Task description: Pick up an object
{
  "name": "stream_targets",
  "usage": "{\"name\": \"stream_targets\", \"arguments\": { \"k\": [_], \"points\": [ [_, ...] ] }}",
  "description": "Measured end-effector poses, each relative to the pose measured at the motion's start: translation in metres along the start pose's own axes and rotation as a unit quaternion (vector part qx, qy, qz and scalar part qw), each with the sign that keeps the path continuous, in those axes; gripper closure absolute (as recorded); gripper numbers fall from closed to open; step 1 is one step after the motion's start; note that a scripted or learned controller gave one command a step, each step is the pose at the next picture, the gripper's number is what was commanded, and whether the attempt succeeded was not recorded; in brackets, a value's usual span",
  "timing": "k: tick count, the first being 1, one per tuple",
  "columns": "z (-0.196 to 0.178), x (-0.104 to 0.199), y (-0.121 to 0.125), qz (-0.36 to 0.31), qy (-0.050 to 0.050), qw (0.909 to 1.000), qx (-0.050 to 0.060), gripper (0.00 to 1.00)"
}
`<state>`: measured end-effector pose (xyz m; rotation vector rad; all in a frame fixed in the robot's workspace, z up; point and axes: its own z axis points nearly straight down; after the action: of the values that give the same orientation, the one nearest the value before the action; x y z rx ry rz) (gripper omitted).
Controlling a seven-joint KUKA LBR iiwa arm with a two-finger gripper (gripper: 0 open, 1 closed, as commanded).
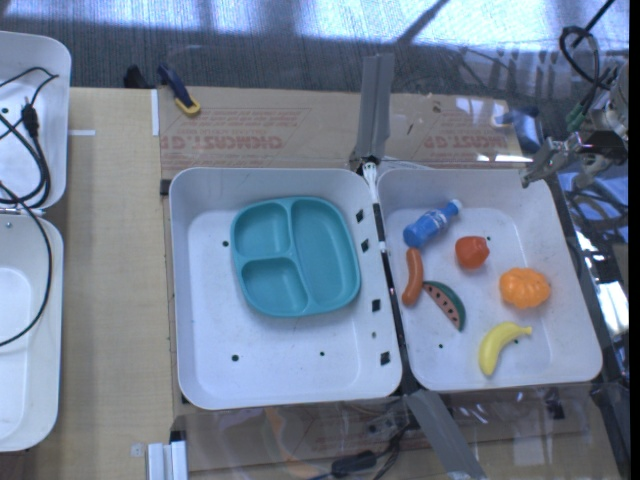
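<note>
The right bin (560, 358) holds several toy foods. A blue bottle (430, 224) lies at its far left, with a red-orange tomato-like piece (472, 252) beside it. An orange (524, 288) sits to the right and a yellow banana (500, 345) lies near the front. A sausage (412, 275) and a watermelon slice (445, 303) lie left of centre. My gripper (556, 156) hangs over the bin's far right corner, apart from all the objects and partly cut off by the frame's edge.
The left bin (200, 358) carries a teal divided plate (296, 255). A grey upright post (375, 108) stands behind the seam between the bins. Cables hang at the far right (585, 58), and white tubs with black cords (25, 168) sit at the left.
</note>
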<state>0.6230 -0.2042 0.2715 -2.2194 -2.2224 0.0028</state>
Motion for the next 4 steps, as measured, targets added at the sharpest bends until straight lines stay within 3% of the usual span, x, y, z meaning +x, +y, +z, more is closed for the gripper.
{"name": "stream_targets", "arguments": {
  "k": [1,2,3,4],
  "points": [
    [-0.009,0.0,0.001,-0.001,-0.001,1.0,0.0,1.0],
    [-0.026,-0.002,-0.098,0.001,0.0,1.0,0.0,1.0],
    [-0.04,-0.018,-0.145,0.001,0.0,1.0,0.0,1.0],
    [-0.052,-0.018,-0.138,-0.001,0.0,1.0,0.0,1.0]
  ]
}}
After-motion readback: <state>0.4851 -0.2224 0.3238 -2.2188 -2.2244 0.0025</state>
